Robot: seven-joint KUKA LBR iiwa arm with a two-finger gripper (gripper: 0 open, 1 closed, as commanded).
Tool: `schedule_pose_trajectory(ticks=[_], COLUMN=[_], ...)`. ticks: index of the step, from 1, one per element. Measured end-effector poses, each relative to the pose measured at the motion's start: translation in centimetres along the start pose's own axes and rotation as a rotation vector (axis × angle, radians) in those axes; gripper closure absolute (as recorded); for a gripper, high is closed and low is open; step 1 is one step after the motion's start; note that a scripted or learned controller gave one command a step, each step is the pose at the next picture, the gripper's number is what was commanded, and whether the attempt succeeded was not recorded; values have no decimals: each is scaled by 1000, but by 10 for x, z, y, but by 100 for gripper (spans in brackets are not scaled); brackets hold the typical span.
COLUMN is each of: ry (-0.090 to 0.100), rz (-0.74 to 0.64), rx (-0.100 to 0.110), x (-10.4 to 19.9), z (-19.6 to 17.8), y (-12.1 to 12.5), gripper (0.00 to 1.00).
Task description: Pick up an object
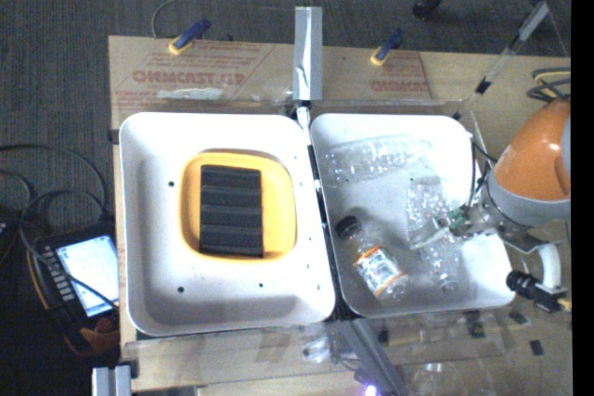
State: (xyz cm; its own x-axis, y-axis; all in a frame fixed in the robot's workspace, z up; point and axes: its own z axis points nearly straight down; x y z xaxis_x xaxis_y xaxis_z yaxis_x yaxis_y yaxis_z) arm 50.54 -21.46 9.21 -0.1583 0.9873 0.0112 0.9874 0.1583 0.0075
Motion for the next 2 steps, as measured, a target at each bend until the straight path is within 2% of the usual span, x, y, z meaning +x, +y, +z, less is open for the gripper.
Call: schedule_pose_trajectory(ticks=[1, 2], ry=[0, -13], rz=[-2, 217], rx=[-6, 8], x=[0, -14], z=[-11, -65], y=[3, 42], gripper=[100, 100])
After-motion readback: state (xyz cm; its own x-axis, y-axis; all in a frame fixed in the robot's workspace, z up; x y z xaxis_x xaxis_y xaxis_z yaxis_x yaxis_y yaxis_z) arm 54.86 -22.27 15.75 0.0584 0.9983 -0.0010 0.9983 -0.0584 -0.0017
